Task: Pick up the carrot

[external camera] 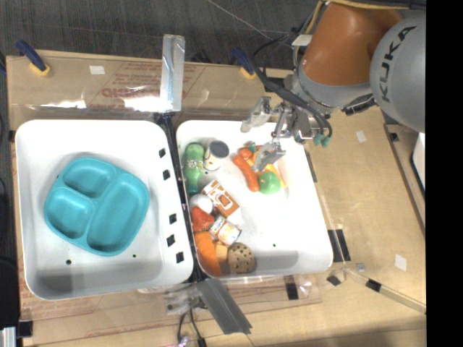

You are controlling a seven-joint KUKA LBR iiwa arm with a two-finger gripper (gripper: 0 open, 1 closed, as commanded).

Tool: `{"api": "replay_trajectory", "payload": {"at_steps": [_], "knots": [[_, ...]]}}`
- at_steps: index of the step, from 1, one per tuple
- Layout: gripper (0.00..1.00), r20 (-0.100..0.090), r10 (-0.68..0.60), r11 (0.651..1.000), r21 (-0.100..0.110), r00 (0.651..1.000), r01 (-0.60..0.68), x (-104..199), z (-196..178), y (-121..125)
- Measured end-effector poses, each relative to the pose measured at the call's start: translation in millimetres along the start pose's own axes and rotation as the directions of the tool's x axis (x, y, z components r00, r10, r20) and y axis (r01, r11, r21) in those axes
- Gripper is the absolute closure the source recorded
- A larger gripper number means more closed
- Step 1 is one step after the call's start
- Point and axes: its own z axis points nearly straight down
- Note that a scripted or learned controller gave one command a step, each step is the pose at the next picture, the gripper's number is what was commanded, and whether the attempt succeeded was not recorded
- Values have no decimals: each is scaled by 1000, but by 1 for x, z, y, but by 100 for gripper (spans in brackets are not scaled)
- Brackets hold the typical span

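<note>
The gripper (266,152) covers part of the carrot (248,173), and whether its fingers touch it cannot be told. The arm (362,45) is cut off at the top edge. Small toys heaped along the right bin's (304,230) left wall overlap, hiding one another.

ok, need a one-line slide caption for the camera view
Gripper poised over the carrot in the right bin; teal divided plate in the left bin.
</note>
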Motion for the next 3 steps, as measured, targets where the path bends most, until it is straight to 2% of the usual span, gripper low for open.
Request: {"api": "replay_trajectory", "payload": {"at_steps": [1, 2, 3], "knots": [[0, -8, 57, 998, -3, 998, -57, 19, 91, -63], [0, -4, 529, 849, -2, 849, -529, 30, 100, -59], [0, -3, 563, 827, -1, 827, -563, -3, 177, -65]]}}
